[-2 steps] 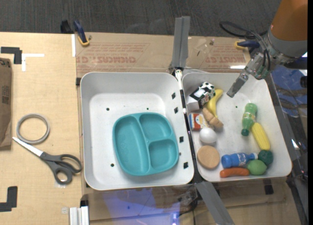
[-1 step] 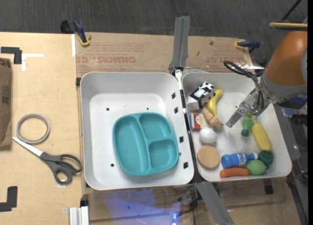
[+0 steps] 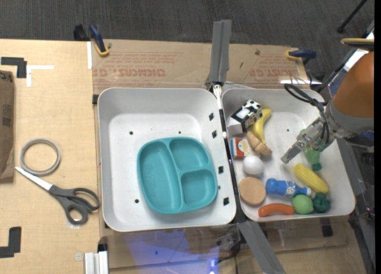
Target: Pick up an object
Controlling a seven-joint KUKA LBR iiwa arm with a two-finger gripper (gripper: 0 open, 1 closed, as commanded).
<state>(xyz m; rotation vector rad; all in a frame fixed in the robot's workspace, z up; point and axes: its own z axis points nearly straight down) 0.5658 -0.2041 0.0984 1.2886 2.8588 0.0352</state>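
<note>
The right bin (image 3: 280, 101) holds several toys: a banana (image 3: 261, 125), a black-and-white toy (image 3: 247, 111), a small red-and-white carton (image 3: 239, 146), a white ball (image 3: 253, 164), a tan disc (image 3: 252, 190), a blue toy (image 3: 278, 187), a corn cob (image 3: 311, 177), a green ball (image 3: 302, 204), an orange sausage (image 3: 275, 209) and a small green piece (image 3: 314, 158). My gripper (image 3: 290, 153) hangs over the right half of this bin, pointing down-left. It is left of the green piece and above the corn cob, over bare bin floor. Nothing is seen held in it.
The left bin (image 3: 119, 112) holds a teal divided plate (image 3: 177, 174). On the bench to the left lie scissors (image 3: 65, 195) and a tape roll (image 3: 40, 155). A grey bar (image 3: 220, 52) rises behind the seam between the bins.
</note>
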